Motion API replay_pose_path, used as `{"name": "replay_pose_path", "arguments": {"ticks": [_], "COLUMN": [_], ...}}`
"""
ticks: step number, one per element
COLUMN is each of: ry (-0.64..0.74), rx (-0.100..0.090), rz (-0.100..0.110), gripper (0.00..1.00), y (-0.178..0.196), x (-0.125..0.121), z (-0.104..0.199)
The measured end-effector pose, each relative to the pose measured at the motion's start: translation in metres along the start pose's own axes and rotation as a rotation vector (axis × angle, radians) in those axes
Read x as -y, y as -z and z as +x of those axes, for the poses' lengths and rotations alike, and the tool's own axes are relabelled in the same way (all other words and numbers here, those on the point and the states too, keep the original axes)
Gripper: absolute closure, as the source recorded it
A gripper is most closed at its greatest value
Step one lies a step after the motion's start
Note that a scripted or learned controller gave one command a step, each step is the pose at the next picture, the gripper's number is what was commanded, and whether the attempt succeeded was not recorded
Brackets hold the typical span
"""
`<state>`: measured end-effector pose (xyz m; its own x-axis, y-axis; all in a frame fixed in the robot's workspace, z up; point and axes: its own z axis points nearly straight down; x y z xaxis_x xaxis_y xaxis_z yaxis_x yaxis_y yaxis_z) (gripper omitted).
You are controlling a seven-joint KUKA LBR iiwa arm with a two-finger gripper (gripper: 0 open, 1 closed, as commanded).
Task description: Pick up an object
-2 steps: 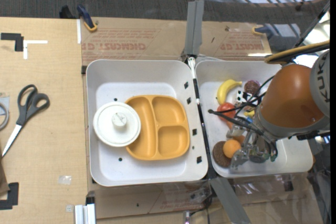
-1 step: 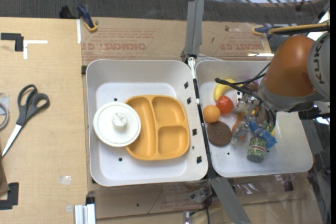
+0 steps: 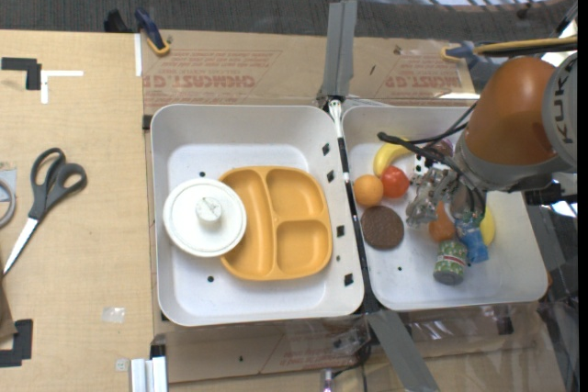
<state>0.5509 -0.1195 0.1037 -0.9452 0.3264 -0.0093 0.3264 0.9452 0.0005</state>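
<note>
Orange-banded arm (image 3: 519,119) lowered into right bin (image 3: 514,285), right of frame. Gripper (image 3: 432,197) poised low among clutter, presumably for a grasp; finger state cannot be told. Orange fruit (image 3: 368,190), red tomato (image 3: 395,183), brown disc (image 3: 383,228), small can (image 3: 450,262) clustered beside it; nothing seen held.

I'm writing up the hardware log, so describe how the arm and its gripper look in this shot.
The arm enters from the right of the camera view. Its wrist section is a rounded, glossy orange dome, joined to a light grey housing with dark lettering at the right edge. Thin black cables loop from under the dome toward the gripper, a small metallic silver and grey assembly with dark parts.
</note>
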Motion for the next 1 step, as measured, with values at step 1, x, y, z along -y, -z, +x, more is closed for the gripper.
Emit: {"name": "replay_pose_path", "arguments": {"ticks": [1], "ry": [0.005], "rx": [-0.005], "rz": [0.001], "gripper": [1.00], "y": [0.1938], "x": [0.0384], "z": [-0.0062]}}
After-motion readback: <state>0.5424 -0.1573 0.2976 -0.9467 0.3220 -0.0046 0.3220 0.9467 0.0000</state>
